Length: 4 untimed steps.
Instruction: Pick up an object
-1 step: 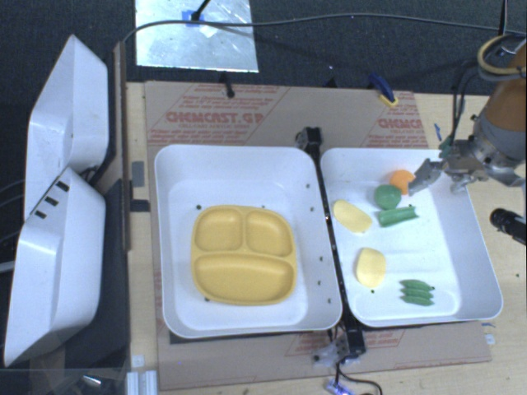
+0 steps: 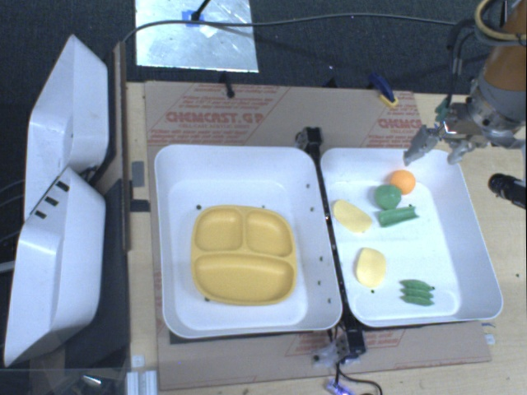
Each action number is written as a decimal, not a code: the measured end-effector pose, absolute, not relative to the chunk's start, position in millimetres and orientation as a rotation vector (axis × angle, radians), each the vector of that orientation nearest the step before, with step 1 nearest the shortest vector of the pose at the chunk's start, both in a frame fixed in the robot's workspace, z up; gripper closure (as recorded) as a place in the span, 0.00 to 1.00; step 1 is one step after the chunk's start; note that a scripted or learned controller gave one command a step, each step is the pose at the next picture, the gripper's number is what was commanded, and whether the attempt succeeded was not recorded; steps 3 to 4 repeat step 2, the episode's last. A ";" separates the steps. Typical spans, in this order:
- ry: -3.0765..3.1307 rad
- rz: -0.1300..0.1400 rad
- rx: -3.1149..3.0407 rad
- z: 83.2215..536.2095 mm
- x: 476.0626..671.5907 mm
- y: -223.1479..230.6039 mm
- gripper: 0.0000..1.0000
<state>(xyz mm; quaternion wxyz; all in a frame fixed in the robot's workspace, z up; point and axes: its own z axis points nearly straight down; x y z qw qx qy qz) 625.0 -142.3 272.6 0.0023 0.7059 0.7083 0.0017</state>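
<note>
Gripper (image 2: 437,148) spread wide, holding nothing, above the right bin's (image 2: 473,220) far edge, near the orange ball (image 2: 403,180).

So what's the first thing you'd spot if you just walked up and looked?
Probably the big yellow tray with three sections, lying in the left bin. Next, the bright toy food scattered in the right bin, like the orange ball touching a green one. Above that bin's far edge hangs the gripper, fingers spread.

A yellow tray (image 2: 244,254) lies in the left bin (image 2: 177,171). A metal sheet (image 2: 195,25) sits at upper centre, white housings (image 2: 62,196) at left, on the worktop (image 2: 272,109).
</note>
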 end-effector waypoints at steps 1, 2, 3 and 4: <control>2.228 0.015 2.197 444.0 571.8 -138.5 0.00; 2.236 0.002 2.203 447.1 572.2 -137.9 1.00; 2.236 0.002 2.203 447.1 572.2 -137.9 1.00; 2.236 0.002 2.203 447.1 572.2 -137.9 1.00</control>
